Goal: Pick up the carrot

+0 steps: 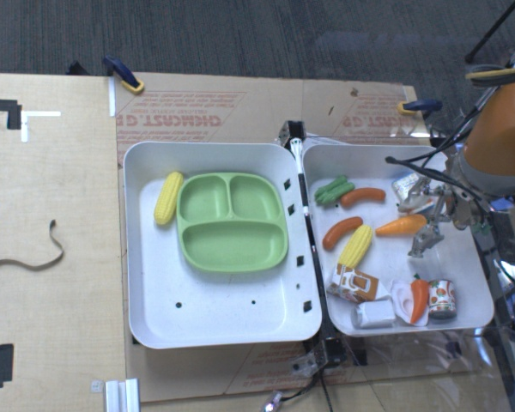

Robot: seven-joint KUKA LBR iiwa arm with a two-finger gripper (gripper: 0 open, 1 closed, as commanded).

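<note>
The right-hand shallow white bin [481, 316] is crowded. The orange carrot [401, 226] lies in its upper right part with the grey two-finger gripper [429, 226] right against its right end. Just left of the carrot stands a yellow corn cob [356, 245], and above it an orange-red sausage [363, 197]. Bare white floor shows below the carrot, down to a second small carrot [420, 299] and a labelled can [442, 299] at the lower right.

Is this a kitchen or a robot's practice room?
Probably a robot test bench, not a kitchen: toy food such as a carrot and corn lies in white bins, cardboard is clamped underneath, and a claw reaches in.
</note>
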